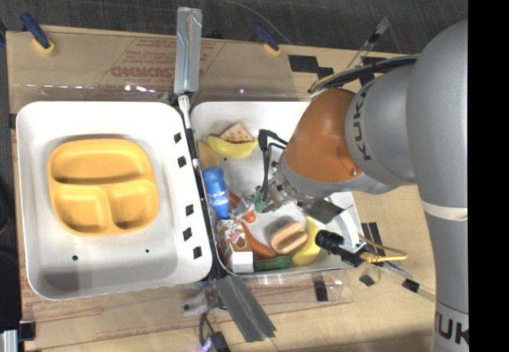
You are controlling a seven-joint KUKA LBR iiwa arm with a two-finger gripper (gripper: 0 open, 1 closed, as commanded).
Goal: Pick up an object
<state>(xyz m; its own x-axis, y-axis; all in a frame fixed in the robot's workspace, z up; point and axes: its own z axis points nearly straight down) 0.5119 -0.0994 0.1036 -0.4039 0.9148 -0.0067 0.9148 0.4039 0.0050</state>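
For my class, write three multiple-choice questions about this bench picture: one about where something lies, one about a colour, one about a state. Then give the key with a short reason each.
1. Where does the yellow tray lie?
A. left bin
B. right bin
C. on the cardboard outside the bins

2. What colour is the bottle in the right bin?
A. red
B. blue
C. green

3. How does the bottle rest?
A. standing upright
B. lying on its side
C. hanging from the arm

Key: 1 A, the tray sits alone inside the left bin. 2 B, its body is plainly blue with a white cap. 3 B, its length runs flat along the bin's left wall beside the banana.
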